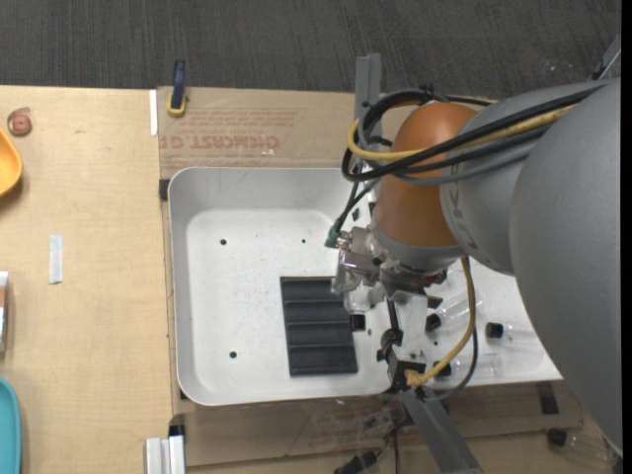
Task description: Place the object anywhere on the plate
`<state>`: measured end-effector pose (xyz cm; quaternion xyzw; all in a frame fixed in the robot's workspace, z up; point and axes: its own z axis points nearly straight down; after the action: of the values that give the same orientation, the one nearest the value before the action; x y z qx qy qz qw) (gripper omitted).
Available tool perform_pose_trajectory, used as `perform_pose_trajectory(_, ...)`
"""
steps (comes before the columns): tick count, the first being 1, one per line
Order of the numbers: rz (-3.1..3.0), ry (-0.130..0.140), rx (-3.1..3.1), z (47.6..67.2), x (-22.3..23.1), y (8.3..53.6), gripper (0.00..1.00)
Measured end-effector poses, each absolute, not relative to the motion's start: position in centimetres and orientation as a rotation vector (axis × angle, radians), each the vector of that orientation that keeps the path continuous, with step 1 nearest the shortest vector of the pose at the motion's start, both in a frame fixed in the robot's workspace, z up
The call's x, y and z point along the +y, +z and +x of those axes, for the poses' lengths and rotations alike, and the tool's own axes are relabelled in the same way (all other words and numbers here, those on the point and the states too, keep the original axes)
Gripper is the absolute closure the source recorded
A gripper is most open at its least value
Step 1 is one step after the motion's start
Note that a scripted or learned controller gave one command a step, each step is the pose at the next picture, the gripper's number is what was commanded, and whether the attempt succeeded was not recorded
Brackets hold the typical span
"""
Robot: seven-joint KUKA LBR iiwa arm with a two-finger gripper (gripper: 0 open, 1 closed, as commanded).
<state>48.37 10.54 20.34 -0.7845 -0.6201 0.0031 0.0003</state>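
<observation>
A white bin [212,265] fills the middle of the frame, and in its lower middle lies a black ridged plate [318,327], a flat rectangle with raised crosswise ribs. The grey arm [553,225] comes in from the right, its orange band [425,186] sitting over the bin's upper right part with yellow and black cables looped around it. Below the band, the gripper [357,276] hangs at the plate's upper right corner, seemingly just above or touching it (the slanted view leaves this unclear). How far the hand is spread, and whether anything sits in it, I cannot tell, since the wrist hardware crowds the spot. An orange object [8,166] lies at the upper left edge on the wooden bench [79,265].
</observation>
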Motion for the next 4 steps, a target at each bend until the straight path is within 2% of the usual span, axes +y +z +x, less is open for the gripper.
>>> perform_pose_trajectory(1,-2.419,0.011,-2.005,49.9,17.4,19.6,1.00)
perform_pose_trajectory(2,-2.471,0.011,-1.941,48.4,22.7,19.3,1.00)
perform_pose_trajectory(3,-2.472,0.011,-1.940,48.4,22.7,19.3,0.00)
perform_pose_trajectory(4,-1.716,0.006,-2.632,53.0,22.7,19.1,0.00)
